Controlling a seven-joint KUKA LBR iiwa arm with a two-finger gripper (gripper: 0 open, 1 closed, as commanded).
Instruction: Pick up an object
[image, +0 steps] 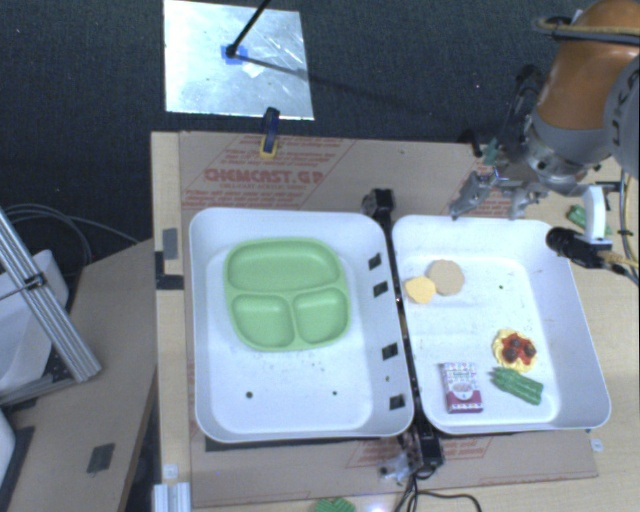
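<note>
Both white bins (290, 420) look like smooth, faintly glossy plastic. The green divided tray (288, 293) is matt plastic. Under the bins lies printed brown cardboard (270, 170), dull and papery. A crinkled metal sheet (240, 60) shines above it, on dark rough carpet (80, 110).

Two white bins sit side by side on the table (300, 165). The left bin (210, 300) holds a green three-compartment tray (288, 293). The right bin (570, 330) holds a tan disc (446, 276) touching a smaller yellow piece (421, 290) near its far left, a yellow-and-red item (514, 348) and a green bean pod (517, 385) near its right, and a red-and-white packet (461, 387) at its near edge. The hand (490, 200) hangs over the right bin's far rim, fingers spread, nothing between them.
</note>
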